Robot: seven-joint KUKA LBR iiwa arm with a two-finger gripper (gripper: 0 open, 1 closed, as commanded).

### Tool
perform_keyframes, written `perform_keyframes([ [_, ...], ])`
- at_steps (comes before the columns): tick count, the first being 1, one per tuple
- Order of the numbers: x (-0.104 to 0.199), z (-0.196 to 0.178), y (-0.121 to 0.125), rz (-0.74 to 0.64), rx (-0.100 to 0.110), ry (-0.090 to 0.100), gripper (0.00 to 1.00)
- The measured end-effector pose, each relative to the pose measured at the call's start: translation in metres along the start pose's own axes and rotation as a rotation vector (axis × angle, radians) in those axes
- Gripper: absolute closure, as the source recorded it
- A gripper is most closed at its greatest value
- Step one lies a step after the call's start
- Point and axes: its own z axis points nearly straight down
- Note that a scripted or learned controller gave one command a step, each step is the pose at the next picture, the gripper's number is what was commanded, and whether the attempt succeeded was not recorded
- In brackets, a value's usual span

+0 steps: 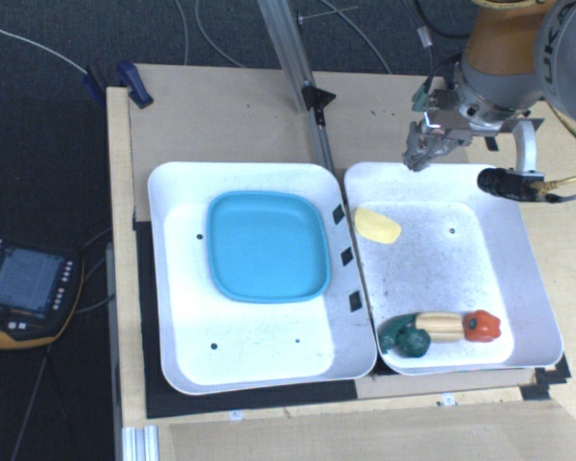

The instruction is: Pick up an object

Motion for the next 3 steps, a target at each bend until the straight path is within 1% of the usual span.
perform_keyframes([
  [1, 0.060, -0.003, 0.004, -0.001, 0.001, 0.000, 1.00],
  [2, 0.106, 0.001, -0.005, 0.001, 0.001, 0.000, 1.00],
  [3, 0.169, 0.008, -0.002, 0.000, 0.002, 0.000, 1.00],
])
